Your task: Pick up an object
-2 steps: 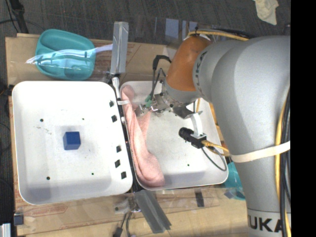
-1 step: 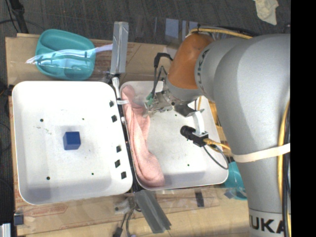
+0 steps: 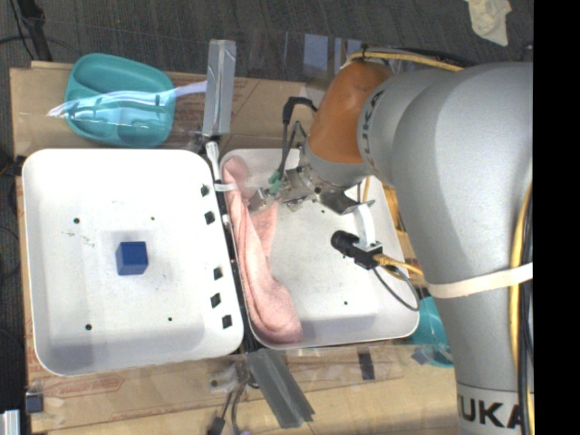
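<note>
A small blue cube (image 3: 132, 257) rests on the floor of the left white bin (image 3: 54, 175). A long pink cloth (image 3: 261, 275) lies along the left wall of the right white bin (image 3: 362, 320), from its far corner to its near edge. My gripper (image 3: 276, 191) hangs low over the far left part of the right bin, right at the upper end of the pink cloth. The orange band and wrist (image 3: 344, 120) sit just behind it and hide the bin's far edge.
A teal plastic object (image 3: 118, 98) lies on the bench behind the left bin. A black cable plug (image 3: 353, 246) hangs over the right bin's floor. The grey arm (image 3: 462, 198) covers the right bin's right side. Crumpled paper (image 3: 486, 12) lies on the floor.
</note>
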`<state>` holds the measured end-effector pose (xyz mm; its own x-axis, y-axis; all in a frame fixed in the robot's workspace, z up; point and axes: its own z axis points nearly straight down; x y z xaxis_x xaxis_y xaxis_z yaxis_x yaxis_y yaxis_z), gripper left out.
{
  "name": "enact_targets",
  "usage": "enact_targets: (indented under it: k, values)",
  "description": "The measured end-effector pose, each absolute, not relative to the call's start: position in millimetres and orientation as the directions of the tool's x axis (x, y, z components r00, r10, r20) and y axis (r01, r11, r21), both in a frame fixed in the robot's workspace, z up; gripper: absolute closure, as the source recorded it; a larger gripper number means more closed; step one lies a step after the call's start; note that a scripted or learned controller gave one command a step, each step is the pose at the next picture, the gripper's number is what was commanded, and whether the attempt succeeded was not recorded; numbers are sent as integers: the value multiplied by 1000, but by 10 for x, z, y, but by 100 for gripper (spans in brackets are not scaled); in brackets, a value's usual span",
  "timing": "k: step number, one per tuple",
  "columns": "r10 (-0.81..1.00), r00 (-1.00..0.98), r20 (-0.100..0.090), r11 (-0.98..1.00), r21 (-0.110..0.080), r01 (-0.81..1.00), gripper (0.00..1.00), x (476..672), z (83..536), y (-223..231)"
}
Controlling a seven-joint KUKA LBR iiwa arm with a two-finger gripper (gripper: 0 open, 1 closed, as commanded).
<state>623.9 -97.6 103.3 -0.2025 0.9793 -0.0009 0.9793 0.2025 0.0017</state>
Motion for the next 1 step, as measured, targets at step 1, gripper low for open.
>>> enact_targets:
  k: [1]
  values:
    - [966, -259, 1, 259, -2, 966, 0, 6224, 932, -944]
